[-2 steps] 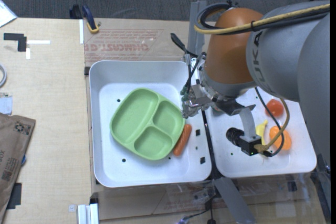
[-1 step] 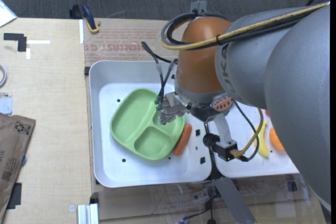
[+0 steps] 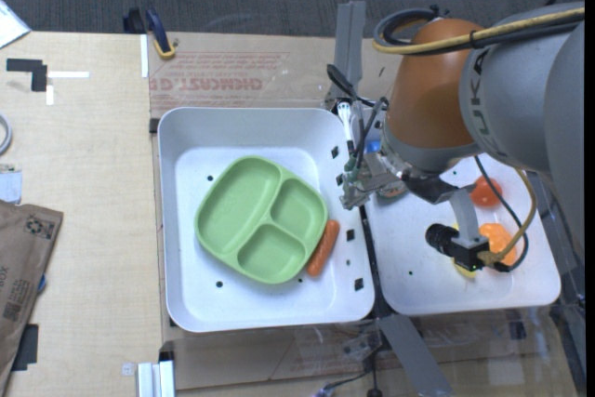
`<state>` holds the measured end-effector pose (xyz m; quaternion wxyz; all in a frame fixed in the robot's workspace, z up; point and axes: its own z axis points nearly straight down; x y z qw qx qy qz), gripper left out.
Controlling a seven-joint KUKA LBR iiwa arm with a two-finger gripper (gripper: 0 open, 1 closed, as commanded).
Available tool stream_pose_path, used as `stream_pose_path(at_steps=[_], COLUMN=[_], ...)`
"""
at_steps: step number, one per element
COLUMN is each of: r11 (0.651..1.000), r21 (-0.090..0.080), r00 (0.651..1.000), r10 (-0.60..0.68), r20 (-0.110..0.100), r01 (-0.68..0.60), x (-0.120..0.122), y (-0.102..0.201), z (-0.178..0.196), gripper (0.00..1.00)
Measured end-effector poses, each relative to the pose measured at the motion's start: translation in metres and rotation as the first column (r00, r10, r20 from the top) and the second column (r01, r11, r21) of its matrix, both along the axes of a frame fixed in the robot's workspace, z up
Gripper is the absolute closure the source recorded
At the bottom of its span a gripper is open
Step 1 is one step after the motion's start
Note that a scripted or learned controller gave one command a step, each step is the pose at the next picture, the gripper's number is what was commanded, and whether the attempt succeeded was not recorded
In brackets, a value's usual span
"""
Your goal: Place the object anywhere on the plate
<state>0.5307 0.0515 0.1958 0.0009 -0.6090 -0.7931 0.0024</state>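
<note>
**Carrot lies beside the plate, arm over the seam between the bins**

A green plate [image 3: 262, 218] with three compartments sits tilted in the left white bin [image 3: 186, 284], roughly at its middle. An orange carrot [image 3: 322, 247] lies on the bin floor against the plate's lower right rim, touching or just beside it, its length running at a slant from upper right to lower left. It rests on the bin, not on the plate.

The grey arm [image 3: 521, 70] reaches in from the right, its orange band [image 3: 435, 84] standing above the wrist. The gripper [image 3: 358, 186] hangs over the boundary between the two bins, near the left bin's right wall and just above and to the right of the carrot. Whether its fingers are open or closed I cannot tell; the wrist and cabling hide them from this angle, and nothing can be seen between them.

In the right white bin [image 3: 418, 284] lie orange pieces [image 3: 493, 232], partly hidden behind a black cable and a dark fitting, and a further orange piece [image 3: 484, 192] close under the arm.

The bins stand on a counter [image 3: 84, 153] of pale wood, with brown cardboard [image 3: 232, 74] behind the left bin and a brown paper bag [image 3: 23, 265] at the left edge
</note>
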Motion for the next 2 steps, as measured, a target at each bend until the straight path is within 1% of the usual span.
stream_pose_path(at_steps=[1, 2], r11=[0.901, 0.877], r21=[0.002, 0.002], r00=[0.901, 0.877], r10=[0.434, 0.48], r20=[0.001, 0.011], r01=[-0.434, -0.48], x=[0.028, -0.051], y=[0.098, 0.07], z=[-0.062, -0.102], gripper=[1.0, 1.0])
